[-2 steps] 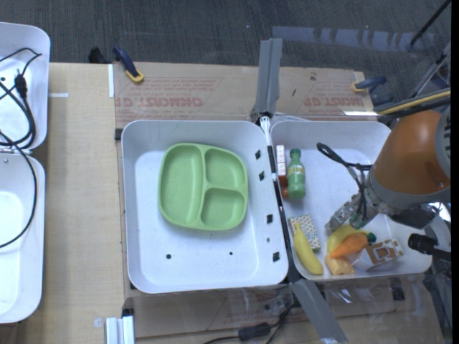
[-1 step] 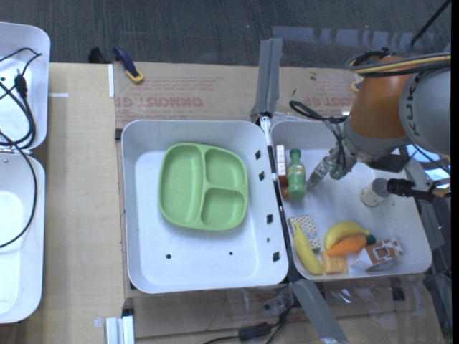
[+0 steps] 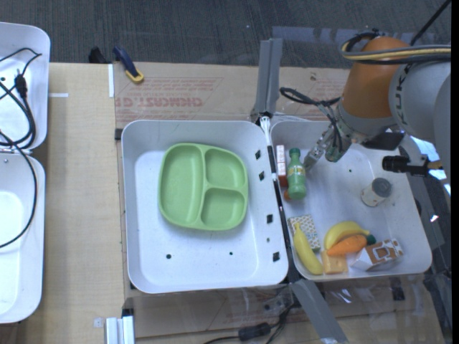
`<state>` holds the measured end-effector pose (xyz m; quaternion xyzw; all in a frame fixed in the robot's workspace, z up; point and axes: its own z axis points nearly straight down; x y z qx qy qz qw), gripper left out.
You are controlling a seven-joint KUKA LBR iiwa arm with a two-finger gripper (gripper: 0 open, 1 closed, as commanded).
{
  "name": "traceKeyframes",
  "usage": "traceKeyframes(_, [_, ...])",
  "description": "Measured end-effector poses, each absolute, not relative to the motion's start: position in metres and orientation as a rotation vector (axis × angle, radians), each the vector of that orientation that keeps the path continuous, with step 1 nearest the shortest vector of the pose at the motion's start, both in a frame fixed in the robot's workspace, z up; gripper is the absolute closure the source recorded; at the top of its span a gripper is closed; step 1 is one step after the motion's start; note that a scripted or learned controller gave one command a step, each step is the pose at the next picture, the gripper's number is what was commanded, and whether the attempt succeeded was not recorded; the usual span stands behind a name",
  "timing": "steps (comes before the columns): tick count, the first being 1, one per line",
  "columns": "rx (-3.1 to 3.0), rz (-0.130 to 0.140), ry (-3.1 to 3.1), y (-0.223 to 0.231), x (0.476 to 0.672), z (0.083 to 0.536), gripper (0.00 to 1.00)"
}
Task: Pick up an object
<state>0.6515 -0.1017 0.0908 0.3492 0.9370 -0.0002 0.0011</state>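
From the overhead camera view, the right bin (image 3: 401, 192) has bare floor across its upper middle, while its near edge is crowded with a banana (image 3: 307, 249), carrot (image 3: 346, 246) and small carton (image 3: 379, 255). The pincer (image 3: 320, 153) hangs beside a green bottle (image 3: 295, 175) standing against the left wall; whether it is clenched cannot be told. The left bin (image 3: 143, 249) holds a green divided plate (image 3: 204, 186).

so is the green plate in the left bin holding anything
Empty. All three compartments of the green plate show bare green, lying flat in the left bin.
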Motion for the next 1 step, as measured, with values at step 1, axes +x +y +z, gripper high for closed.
traceKeyframes(1, [1.100,0.001,2.938,-0.1025,0.6524,0.0991,1.00])
